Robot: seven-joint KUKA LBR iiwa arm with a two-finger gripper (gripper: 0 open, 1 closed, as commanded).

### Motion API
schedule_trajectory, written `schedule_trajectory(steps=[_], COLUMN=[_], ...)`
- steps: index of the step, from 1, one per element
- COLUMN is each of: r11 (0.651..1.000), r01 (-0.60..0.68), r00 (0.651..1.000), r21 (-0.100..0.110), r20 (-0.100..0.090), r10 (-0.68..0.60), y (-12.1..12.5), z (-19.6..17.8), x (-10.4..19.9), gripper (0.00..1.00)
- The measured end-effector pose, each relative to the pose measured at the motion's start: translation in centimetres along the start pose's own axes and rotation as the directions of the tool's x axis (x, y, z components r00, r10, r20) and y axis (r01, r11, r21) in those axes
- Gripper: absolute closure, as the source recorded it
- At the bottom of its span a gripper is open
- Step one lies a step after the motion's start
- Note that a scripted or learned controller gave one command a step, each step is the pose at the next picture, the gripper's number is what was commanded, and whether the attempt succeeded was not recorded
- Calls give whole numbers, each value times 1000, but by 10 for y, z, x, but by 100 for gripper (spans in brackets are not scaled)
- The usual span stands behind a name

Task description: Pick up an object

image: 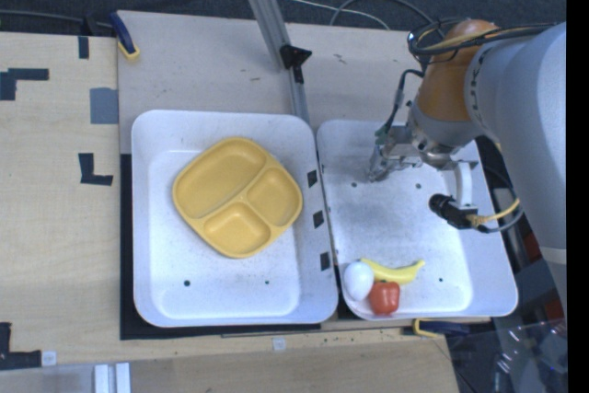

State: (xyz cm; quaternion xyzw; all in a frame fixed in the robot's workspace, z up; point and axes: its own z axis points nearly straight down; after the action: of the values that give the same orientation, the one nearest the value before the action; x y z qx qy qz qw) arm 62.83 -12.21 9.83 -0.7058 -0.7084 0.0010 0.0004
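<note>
The gripper (379,168) hangs over the far end of the right bin (405,225), nothing between its fingers; whether they are parted I cannot tell. The banana (398,271), egg (356,281) and tomato (386,296) huddle at that bin's near edge (touching one another). Judged: approach step; next calls for travelling toward them and descending.

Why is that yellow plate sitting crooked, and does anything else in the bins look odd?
The yellow divided plate lies flat but turned at an angle to the left bin. In the right bin, the banana, white egg-like ball and red piece huddle against the near edge. Nothing looks spilled or broken.
</note>
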Motion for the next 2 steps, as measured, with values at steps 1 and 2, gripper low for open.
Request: schedule_trajectory(steps=[1, 2], r11=[1000, 1000], r01=[-1, -2], r00=[1000, 1000], r21=[-6, -6], r20=[-1, -1], r10=[1, 2], y=[7, 8], z=[-52, -105], x=[9, 10], gripper=[100, 100])
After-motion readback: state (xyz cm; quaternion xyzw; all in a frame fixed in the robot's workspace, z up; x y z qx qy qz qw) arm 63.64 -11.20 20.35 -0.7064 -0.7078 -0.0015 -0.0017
